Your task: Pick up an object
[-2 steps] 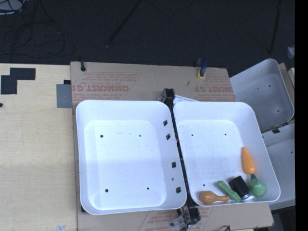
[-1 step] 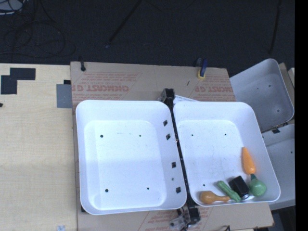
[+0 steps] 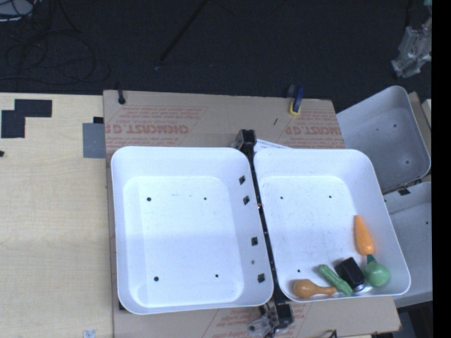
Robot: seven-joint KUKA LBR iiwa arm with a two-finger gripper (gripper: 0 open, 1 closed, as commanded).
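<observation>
2 white bins sit side by side on a cardboard sheet [image 3: 176,122] on the bench. In the right bin [image 3: 310,162], 5 small objects cluster toward its near right corner: an orange carrot-shaped piece [image 3: 363,236] along the right wall, a green ball-ended toy [image 3: 377,273], a black block [image 3: 350,272], a green stick [image 3: 334,279] and an orange gourd shape [image 3: 313,288]. The left bin [image 3: 176,157] adjoins it. The gripper [image 3: 412,48] hangs blurred beyond the bench's far right corner, well apart from the objects; whether it is spread or pressed together cannot be told.

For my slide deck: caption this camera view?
Two shallow white bins; orange carrot-shaped toy, green pieces and black block cluster in right bin's near corner.
</observation>
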